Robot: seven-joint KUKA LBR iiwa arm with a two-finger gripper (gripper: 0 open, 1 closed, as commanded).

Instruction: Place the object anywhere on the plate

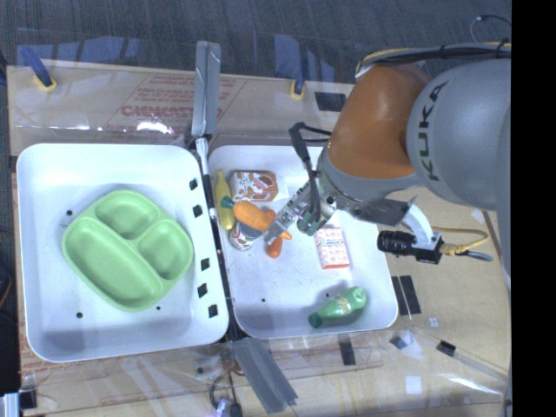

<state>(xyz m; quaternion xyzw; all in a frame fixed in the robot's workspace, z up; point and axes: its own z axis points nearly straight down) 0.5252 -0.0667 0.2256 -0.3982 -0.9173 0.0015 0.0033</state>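
Camera view: two white bins, gripper [291,218] finger state indiscernible.
Left bin [52,320] holds a green plate [128,248]; right bin [278,315] holds a green bottle [339,307], carrot [254,215].

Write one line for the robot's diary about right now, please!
stage: reaching | gripper: low in right bin, over the toy food pile | green plate: left bin, nothing on it | green bottle: right bin, near front

Two white bins sit side by side: the left bin [35,233] and the right bin [373,315]. One green divided plate [128,248] has three compartments. Toward 3 o'clock are one yellow banana [223,200], one orange carrot [254,215], one printed packet [253,183], one small red-and-white carton [332,248], one green bottle [339,307]. One arm [408,129].
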